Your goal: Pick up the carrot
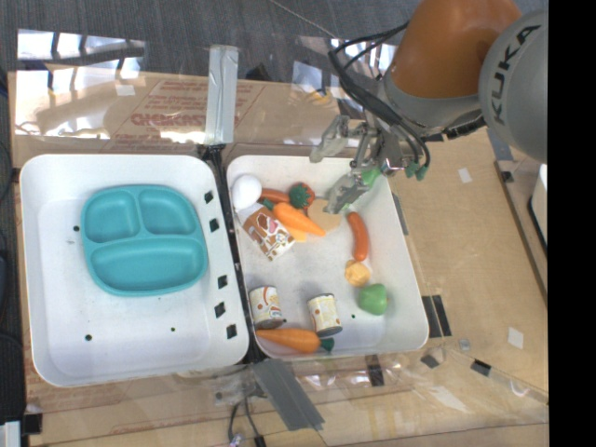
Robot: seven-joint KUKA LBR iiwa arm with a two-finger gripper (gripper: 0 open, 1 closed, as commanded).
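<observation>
L bin [56,343]: teal divided plate [142,238], three compartments, sits toward the upper-left part of the bin floor. R bin [410,291], touching L bin along the middle. In R bin: white egg [246,192] at upper-left corner; small printed carton [268,232] just below it, tilted; red sausage [358,236] on the R side, lying roughly upright in the view; yellow piece [357,273] just below the sausage; green fruit [373,298] beside that, near the R wall; two small cans [265,305] [324,313] near the front wall, apart from each other. Tabletop [466,222] covered w/ cardboard; grey tape strip [221,91] behind the bins.
</observation>
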